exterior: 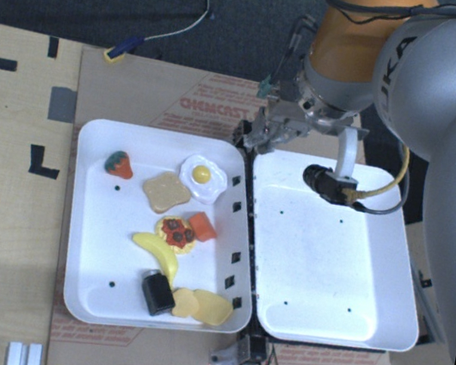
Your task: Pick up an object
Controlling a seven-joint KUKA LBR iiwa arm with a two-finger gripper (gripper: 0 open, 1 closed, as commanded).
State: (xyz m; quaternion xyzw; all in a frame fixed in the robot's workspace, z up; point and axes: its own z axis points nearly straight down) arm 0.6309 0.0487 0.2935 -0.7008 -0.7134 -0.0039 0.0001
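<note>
A: What lies lowest in the frame?
B: In the left bin (81,221), at its bottom edge, a black block (158,294) touching a pale yellow piece (202,306).

A: And above those?
B: A banana (158,252), then a small pizza slice (176,233) touching an orange-red wedge (202,226) on its right. Higher, a slice of toast (165,192), and a fried egg (203,176) just upper right of it. A strawberry (118,165) sits apart near the bin's upper left corner.

A: The right bin (345,259)?
B: White floor with a few dark dots.

A: Where is the tool?
B: The gripper (258,135) hangs at upper centre, over the top end of the seam between the two bins, below the orange band (360,30). It is a dark tangle there; I cannot tell how wide it stands or whether it has hold of anything.
</note>
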